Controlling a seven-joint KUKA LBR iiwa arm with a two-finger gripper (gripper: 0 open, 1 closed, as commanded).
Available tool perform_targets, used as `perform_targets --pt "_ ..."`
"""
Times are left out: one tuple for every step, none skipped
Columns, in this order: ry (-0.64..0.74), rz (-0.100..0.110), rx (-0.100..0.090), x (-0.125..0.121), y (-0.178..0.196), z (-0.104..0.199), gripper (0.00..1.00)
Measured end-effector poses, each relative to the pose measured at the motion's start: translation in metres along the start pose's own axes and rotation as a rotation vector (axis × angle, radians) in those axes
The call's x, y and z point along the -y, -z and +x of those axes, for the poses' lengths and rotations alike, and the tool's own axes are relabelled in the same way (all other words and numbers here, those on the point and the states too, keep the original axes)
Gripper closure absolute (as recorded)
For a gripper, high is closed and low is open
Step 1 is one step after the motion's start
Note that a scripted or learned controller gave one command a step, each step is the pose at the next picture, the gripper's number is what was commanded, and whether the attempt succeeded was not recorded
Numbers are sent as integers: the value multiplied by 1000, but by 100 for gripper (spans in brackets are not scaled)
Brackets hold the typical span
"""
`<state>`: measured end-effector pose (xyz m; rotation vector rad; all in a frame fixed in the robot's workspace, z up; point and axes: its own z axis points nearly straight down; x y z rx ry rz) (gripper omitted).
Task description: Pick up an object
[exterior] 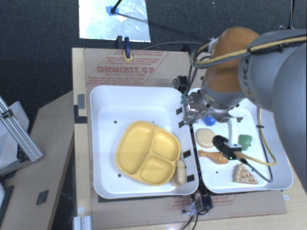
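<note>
Whether the gripper (200, 115) is open or closed I cannot tell. It hangs over the right bin (268, 183), close to its left wall, and the grey arm (273, 75) bends in from the right. A round beige disc (205, 138) lies near it. Toward the front edge an orange drumstick-shaped piece (214, 156) lies lengthwise along that edge, thin end toward the left wall.

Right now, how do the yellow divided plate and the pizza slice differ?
The yellow divided plate lies in the left bin; the pizza slice lies in the right bin. The plate is far larger. The plate is rounded and plain yellow; the slice is a tan wedge. Both lie flat.
</note>
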<state>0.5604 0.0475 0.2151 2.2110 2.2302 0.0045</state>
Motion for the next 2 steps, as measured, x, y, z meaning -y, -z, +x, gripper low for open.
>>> perform_targets --pt "2 0 -2 -5 11 63 100" --pt "-4 2 0 -4 10 59 0"
